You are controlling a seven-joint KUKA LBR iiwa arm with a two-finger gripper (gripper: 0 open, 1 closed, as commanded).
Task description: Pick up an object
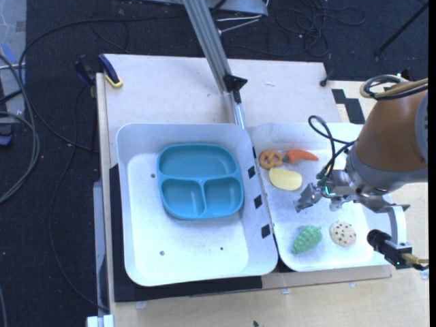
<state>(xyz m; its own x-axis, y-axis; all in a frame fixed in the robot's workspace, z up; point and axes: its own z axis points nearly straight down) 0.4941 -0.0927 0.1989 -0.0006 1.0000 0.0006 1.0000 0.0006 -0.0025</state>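
Observation:
The right bin point(272, 133) holds a brown pretzel point(270, 159), an orange carrot point(302, 156), a pale yellow potato-like piece point(285, 178), a green bunch of grapes point(306, 239) and a speckled cookie point(343, 234). My gripper point(308, 199) hangs over the middle of this bin, just right of and below the yellow piece and above the grapes. Its dark fingers point(304, 201) point left with nothing visibly between them.
The left bin point(136, 203) carries a blue three-compartment tray point(201, 180). A slanted metal pole point(208, 36) crosses the back of the bench. The orange-banded arm point(395, 138) covers the right bin's right side. Cables lie on the floor behind.

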